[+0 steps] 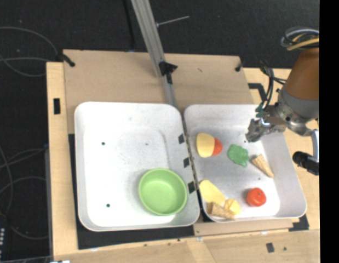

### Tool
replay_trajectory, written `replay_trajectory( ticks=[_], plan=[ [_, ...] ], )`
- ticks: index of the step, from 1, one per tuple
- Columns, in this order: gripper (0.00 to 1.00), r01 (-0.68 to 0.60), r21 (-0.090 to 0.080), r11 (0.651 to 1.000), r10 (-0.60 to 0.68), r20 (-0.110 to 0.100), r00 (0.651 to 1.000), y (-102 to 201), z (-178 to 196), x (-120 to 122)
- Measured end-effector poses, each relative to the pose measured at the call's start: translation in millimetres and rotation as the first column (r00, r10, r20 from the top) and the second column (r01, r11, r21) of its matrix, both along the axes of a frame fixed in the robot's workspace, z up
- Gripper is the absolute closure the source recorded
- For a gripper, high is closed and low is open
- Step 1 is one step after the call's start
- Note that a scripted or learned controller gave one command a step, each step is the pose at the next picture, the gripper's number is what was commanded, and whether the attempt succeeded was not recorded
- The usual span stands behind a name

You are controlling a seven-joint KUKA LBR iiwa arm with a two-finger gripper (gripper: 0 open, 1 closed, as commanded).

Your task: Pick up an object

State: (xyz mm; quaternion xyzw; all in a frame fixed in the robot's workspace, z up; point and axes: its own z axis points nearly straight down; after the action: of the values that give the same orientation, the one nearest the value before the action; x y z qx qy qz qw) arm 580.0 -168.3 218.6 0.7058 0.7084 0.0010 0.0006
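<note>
Hovering over the right bin, the gripper sits near that bin's far right corner, just above the green toy. From my seat I cannot tell whether it is open or closed; the view is too small and dark there, and I see nothing held under it.

I judge this as the approach step: no object is picked yet. Candidates lie in the right bin: the yellow-and-red piece by its left wall, the green toy mid-bin, the cone-shaped piece toward the right wall, the red tomato-like ball near the front edge, and a yellow item in the front left corner. A green bowl rests at the front of the left bin.

Next I would need to centre over the green toy, the nearest, and descend straight, keeping clear of the cone beside it.
</note>
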Motion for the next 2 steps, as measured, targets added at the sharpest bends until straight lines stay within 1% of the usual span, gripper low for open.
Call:
replay_trajectory(
  ticks=[1, 2],
  plan=[
    [1.00, -0.005, 0.001, 1.000, 0.005, 0.000, 1.000, 58, 0, 19],
    [1.00, -0.004, 0.001, 1.000, 0.004, -0.002, 1.000, 114, -3, 25]
  ],
)
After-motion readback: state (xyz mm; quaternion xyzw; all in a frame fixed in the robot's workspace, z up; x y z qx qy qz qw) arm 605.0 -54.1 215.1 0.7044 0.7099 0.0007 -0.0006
